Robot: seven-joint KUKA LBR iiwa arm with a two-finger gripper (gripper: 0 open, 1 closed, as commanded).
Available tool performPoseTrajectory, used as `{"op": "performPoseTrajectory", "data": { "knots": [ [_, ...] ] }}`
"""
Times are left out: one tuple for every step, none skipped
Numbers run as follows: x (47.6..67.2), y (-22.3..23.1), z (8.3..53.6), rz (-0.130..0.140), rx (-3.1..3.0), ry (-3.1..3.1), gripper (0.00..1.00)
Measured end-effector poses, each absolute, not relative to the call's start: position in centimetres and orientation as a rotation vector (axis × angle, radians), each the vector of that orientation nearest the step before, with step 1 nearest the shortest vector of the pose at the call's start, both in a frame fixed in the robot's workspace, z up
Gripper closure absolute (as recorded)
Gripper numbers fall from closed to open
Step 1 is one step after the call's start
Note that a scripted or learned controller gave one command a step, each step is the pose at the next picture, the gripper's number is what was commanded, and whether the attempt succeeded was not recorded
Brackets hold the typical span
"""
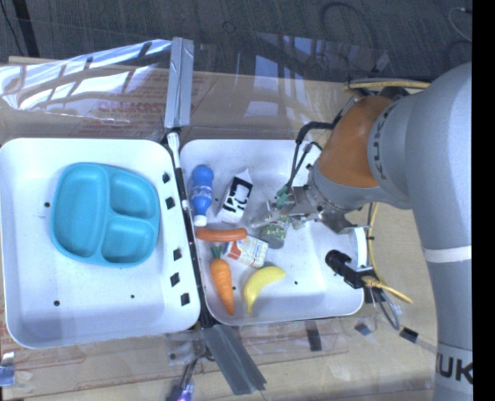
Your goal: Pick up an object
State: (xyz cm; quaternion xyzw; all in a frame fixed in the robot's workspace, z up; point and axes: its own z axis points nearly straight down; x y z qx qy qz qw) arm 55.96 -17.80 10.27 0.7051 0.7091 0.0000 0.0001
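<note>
Grey arm: the big KUKA arm [415,140] swings in from the right, orange band above the wrist, and leans down over the right bin [331,303].
Left bin: the white left bin [22,224] carries a blue divided tray [105,214], well away from the action.
Right bin: here's the pile, folks: blue bottle [201,190], black-and-white carton [237,197], sausage [221,234], small printed packet [249,253], carrot [222,286], banana [262,286].
Pincer: the pincer [281,215] is down among crinkly clear wrapping at the bin's middle; whether it's apart or together I can't tell, it's lost in the clutter.
Key relation: the nearest things lie left of the pincer, and below it in the view. The carton sits just beside it on the left; the packet and sausage are just beside it lower down. The sausage's long axis runs across the bin, the carrot's along it, and the banana curves up towards the packet.
Writing: white letters at the arm's foot read "UK", cut off. Carton and packet markings are too small to read.
Judgement: nothing looks lifted yet; a pick looks imminent.
</note>
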Motion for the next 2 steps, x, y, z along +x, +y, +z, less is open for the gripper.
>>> {"op": "performPoseTrajectory", "data": {
  "knots": [
    [56.0,-17.8,11.2,-0.004,2.21,2.236,1.0],
    [57.0,-13.1,20.1,-0.001,2.23,2.215,1.0]
  ]
}}
